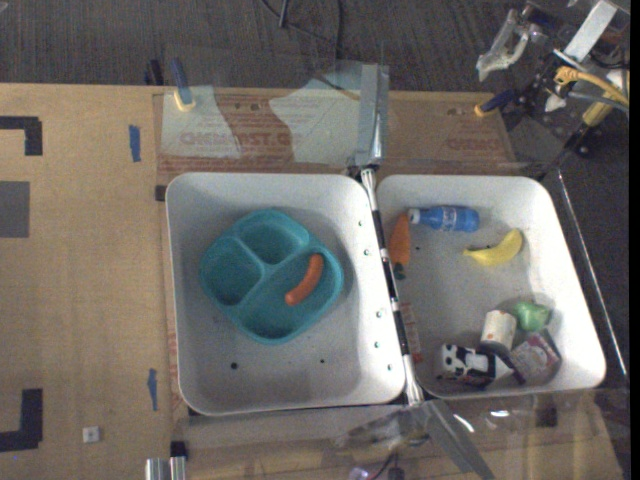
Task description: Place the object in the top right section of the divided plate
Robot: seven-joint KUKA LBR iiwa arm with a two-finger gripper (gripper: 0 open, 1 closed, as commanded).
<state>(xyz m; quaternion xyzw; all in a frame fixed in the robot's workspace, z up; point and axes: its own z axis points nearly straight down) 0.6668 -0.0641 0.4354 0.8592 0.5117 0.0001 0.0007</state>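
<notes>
Two white bins (190, 368) sit side by side; a sausage (304, 280) lies in the teal plate (235, 273). Gripper (510, 43) hangs top right, grip state unclear.

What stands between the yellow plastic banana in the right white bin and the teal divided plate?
The orange toy carrot by that bin's left wall, then the two bins' adjoining rims. A red-orange sausage already lies on the right side of the plate.
</notes>
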